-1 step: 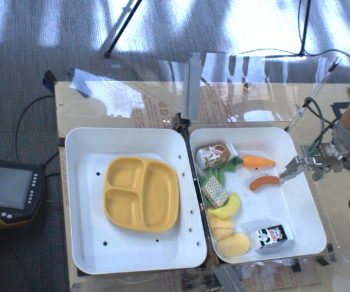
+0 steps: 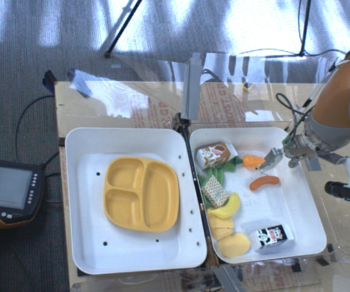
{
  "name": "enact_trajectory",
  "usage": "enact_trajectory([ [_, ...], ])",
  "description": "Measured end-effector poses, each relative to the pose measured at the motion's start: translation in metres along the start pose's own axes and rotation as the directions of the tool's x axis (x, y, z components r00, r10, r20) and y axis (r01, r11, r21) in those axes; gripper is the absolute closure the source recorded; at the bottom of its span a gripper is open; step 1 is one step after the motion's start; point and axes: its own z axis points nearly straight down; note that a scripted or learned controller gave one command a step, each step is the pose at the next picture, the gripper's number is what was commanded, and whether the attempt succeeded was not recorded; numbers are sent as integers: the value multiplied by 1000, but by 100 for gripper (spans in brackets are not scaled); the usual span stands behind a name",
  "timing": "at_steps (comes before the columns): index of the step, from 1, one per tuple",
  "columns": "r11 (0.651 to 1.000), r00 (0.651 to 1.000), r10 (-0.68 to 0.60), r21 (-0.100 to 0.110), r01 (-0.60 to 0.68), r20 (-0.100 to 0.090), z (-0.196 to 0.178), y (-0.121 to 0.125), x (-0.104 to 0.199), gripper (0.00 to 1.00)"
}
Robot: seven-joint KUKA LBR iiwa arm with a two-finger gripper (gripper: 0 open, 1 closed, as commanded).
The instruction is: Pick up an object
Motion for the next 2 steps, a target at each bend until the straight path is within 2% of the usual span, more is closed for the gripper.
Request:
enact_trajectory([
  [1,988,988,-155,-11,155,5,60,-6,0,0],
  [2,988,988,-155,-4,155,0,56,-7,0,100],
])
